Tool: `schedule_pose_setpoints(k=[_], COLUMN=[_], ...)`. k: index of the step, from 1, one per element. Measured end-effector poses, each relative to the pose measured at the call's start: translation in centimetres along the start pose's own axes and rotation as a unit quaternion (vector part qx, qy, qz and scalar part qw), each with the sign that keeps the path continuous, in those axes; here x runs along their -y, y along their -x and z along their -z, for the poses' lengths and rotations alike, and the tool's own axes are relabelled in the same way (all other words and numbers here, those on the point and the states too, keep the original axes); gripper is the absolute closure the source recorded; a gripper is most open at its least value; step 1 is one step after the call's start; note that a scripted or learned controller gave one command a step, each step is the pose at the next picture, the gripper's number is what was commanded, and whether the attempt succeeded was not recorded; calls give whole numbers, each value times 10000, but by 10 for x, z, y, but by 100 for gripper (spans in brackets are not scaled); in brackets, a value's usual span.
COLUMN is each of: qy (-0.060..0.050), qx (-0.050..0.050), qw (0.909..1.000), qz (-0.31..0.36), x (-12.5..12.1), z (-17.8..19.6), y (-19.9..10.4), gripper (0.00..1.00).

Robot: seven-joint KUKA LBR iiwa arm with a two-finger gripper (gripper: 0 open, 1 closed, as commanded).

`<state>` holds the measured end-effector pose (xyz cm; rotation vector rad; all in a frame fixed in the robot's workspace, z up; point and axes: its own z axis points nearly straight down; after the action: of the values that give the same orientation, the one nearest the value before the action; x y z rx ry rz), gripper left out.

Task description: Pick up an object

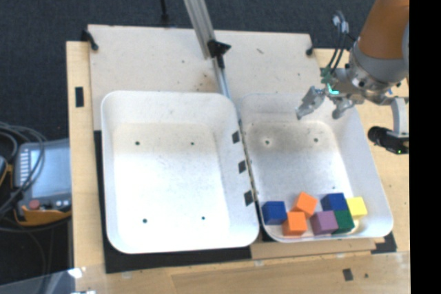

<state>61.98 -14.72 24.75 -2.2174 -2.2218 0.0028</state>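
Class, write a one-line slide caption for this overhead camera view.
Gripper open above the right white bin, with small coloured blocks clustered at the bin's near edge.

The arm (pixel 386 24) shows a rounded orange band over a grey wrist section. Thin black cables (pixel 339 51) run alongside it. Below sits a grey metal gripper (pixel 326 105) with a small green light.

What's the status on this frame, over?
Gripper open, holding nothing, above right bin's far end. Blocks clustered at that bin's near edge, untouched. Nothing between gripper and blocks.
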Motion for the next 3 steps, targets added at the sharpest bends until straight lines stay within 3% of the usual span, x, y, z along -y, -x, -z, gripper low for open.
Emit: schedule_pose_setpoints(k=[1, 3], qy=[21, -4], qx=[6, 13], qw=[10000, 10000], qz=[4, -16], x=[-1, -13], z=[2, -89], y=[0, 7], gripper=[0, 0])
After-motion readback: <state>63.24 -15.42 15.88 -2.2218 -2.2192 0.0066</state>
